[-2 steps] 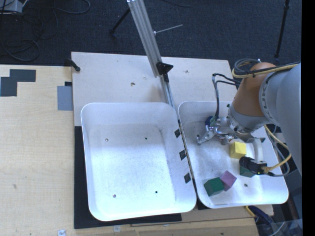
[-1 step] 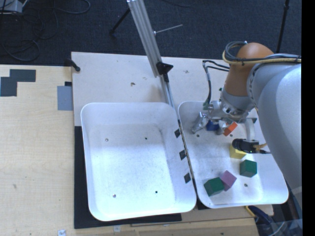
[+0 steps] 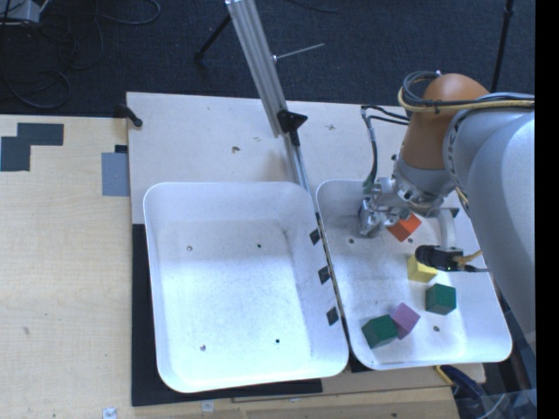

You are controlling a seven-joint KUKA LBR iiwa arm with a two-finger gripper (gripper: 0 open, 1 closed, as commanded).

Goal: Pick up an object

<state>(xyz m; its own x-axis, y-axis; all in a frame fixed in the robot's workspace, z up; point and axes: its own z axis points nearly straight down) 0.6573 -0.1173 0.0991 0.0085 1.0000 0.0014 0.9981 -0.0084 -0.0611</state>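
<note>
My gripper [image 3: 374, 219] sits low over the far end of the right bin [image 3: 489, 349], finger spread impossible to judge, an orange block [image 3: 403, 228] just beside it, while yellow [image 3: 420, 270], purple [image 3: 404, 319] and two green blocks [image 3: 440, 298] lie nearer the front.

The arm [image 3: 489, 173] reaches in from the right, its broad grey link filling the right side and running toward the far middle of the scene. An orange band [image 3: 434, 120] caps the link above the wrist [image 3: 421, 182], which points down and slightly left. Below it the gripper [image 3: 374, 218] hangs low, its metal fingers [image 3: 370, 223] aimed downward; whether they are parted or closed is unclear from this angle.
</note>
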